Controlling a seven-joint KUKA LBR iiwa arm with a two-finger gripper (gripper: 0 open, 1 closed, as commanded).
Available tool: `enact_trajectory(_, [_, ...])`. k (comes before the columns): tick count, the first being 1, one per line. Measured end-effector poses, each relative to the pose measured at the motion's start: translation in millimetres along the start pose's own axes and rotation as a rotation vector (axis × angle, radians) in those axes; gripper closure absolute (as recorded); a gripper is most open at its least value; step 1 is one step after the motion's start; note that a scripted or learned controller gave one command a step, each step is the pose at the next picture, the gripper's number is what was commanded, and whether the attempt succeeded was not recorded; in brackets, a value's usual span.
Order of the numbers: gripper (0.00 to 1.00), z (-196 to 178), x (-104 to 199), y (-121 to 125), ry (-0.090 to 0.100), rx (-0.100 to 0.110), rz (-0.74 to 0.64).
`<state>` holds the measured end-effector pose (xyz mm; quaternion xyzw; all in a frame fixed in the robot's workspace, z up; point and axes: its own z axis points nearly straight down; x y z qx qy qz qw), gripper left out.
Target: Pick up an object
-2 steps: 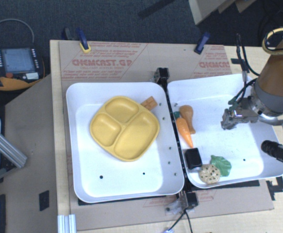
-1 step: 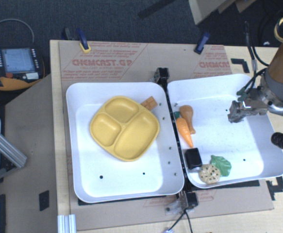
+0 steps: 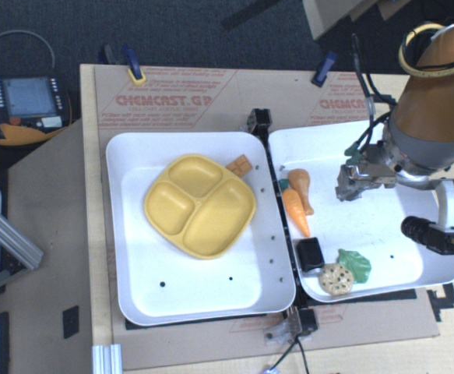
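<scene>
Brown board [image 3: 172, 100] bears 2 bins [image 3: 133, 232].

Orange carrot [image 3: 295, 210] in right bin [image 3: 398, 142]

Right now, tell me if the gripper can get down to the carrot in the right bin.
Probably yes. The gripper hangs over the right bin, and the carrot lies uncovered near its left wall with nothing between them.
</scene>
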<state>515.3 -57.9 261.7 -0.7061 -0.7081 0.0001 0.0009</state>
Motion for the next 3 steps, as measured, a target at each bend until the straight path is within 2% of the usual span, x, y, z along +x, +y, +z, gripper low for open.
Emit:
enact_trajectory(1, [1.0,20,48,-10,0.0,0.002,0.0])
enact_trajectory(2, [1.0,19,107,-20,0.001,0.002,-0.003])
enact_trajectory(3, [1.0,31,147,-19,-0.001,0.003,0.002])
